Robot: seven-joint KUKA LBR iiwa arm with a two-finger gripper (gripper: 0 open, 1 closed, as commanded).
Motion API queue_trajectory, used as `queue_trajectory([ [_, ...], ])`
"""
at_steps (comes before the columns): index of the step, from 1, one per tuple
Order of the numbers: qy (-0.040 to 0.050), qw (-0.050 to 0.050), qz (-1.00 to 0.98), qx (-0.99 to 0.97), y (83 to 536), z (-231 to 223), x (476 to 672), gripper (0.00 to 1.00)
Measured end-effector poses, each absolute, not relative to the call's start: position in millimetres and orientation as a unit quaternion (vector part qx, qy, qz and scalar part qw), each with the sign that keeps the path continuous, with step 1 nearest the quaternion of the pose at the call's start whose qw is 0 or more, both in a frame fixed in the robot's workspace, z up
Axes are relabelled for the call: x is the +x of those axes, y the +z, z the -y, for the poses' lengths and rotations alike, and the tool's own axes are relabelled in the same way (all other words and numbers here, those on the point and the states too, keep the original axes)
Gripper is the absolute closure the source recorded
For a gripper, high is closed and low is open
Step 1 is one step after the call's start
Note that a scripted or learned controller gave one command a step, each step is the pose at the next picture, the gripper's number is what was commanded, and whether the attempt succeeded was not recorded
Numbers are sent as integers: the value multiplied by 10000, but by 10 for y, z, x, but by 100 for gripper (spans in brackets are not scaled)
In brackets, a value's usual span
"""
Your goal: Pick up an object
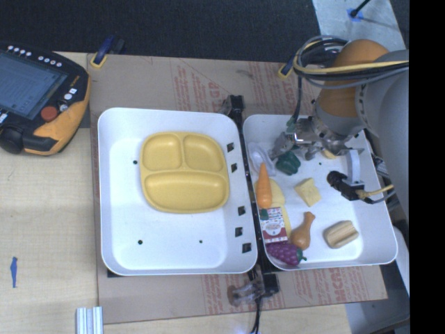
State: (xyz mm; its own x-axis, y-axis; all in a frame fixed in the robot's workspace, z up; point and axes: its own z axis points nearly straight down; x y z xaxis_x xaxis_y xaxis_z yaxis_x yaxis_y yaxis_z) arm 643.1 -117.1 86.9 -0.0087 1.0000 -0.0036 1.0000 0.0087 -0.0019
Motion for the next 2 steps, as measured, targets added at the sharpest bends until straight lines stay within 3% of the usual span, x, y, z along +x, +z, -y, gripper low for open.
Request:
queue_trajectory([
  [1,-19,-1,-7098,7044,1031,1175,6420,100],
  [2,28,14,-7106,7036,2109,530,6151,100],
])
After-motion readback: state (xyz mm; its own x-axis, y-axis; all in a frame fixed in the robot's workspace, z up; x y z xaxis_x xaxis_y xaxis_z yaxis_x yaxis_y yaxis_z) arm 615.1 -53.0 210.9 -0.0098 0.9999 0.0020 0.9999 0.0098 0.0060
